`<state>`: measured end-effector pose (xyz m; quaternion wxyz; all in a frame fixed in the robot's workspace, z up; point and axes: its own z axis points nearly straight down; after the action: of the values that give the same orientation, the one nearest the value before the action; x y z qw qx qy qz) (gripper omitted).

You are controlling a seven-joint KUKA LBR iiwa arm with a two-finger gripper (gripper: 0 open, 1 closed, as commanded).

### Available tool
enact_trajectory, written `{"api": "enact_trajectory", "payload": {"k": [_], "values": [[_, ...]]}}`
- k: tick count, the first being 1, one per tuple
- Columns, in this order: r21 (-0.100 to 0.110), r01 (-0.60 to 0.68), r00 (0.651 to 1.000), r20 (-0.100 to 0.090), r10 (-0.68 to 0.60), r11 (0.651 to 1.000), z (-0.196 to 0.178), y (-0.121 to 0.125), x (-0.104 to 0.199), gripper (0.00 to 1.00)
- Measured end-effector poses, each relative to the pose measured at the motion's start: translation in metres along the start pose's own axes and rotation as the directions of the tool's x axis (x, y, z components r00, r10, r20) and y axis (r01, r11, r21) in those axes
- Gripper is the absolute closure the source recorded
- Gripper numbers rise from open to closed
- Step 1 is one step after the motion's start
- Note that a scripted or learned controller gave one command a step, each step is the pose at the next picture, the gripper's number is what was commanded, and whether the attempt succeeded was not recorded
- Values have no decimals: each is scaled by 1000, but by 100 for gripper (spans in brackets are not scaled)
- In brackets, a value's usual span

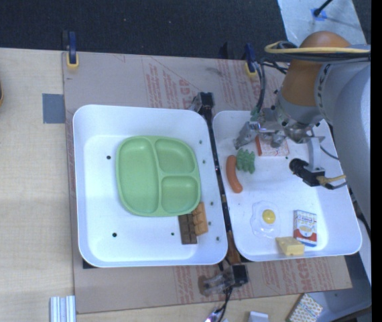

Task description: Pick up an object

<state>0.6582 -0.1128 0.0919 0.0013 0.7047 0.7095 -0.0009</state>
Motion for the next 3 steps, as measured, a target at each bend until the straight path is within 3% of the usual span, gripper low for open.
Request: {"api": "enact_trajectory", "payload": {"k": [1, 2, 3], "values": [[-4, -2, 1000, -3, 2, 1000, -4, 1, -7, 0], [-5, 0, 1000, 4, 0, 1000, -17, 1, -11, 100], [-4, 1, 1000, 5, -1, 1000, -16, 1, -11, 0]]}}
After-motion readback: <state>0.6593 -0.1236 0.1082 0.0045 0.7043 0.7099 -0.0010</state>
